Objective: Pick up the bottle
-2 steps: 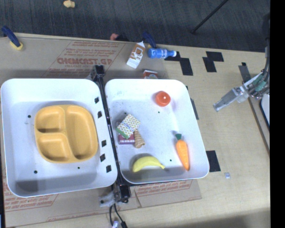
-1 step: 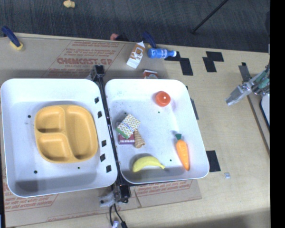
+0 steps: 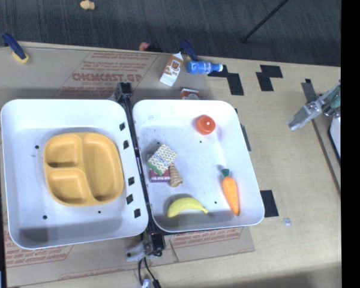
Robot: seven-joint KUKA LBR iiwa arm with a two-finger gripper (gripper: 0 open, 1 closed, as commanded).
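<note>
A small blue bottle [image 3: 199,68] lies on its side on the cardboard-covered bench, just behind the back rim of the right bin [image 3: 247,161]. It is outside both bins. My gripper [image 3: 297,120] hangs at the far right, over the bench and to the right of the right bin. It is well apart from the bottle, which lies up and to its left. Nothing shows at its tip.
A white carton [image 3: 171,69] lies next to the bottle. The right bin holds a red ball-like fruit [image 3: 205,123], a carrot [image 3: 230,192], a banana [image 3: 186,207], a cone [image 3: 176,175] and small packets [image 3: 161,159]. A yellow divided plate [image 3: 83,167] fills the left bin [image 3: 12,161].
</note>
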